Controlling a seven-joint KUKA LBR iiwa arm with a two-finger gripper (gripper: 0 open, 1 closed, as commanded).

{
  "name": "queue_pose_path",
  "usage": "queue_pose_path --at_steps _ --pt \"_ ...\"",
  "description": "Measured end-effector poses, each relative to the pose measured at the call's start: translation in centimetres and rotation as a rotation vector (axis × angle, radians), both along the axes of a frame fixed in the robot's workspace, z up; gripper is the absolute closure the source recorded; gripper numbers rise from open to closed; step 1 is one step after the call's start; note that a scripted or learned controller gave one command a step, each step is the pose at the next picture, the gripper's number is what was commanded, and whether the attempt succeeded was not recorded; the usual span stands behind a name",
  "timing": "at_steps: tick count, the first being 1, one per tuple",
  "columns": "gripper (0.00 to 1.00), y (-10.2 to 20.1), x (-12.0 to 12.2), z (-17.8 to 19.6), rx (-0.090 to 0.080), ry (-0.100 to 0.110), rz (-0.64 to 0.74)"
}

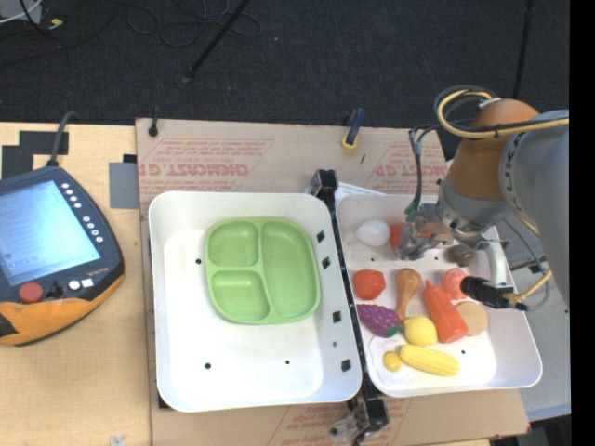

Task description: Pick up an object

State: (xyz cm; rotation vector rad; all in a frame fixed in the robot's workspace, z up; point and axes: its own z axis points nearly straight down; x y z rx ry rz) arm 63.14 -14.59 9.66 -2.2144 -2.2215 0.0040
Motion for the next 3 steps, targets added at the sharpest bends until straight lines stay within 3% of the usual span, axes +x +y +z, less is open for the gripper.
queue_pose_path --at_steps 2,3 --pt "1.00 -1.0 0.5 12.1 -0.003 -0.007 -0.005" --pt "1.00 -1.0 0.6 13.1 -0.001 -0.004 -0.003"
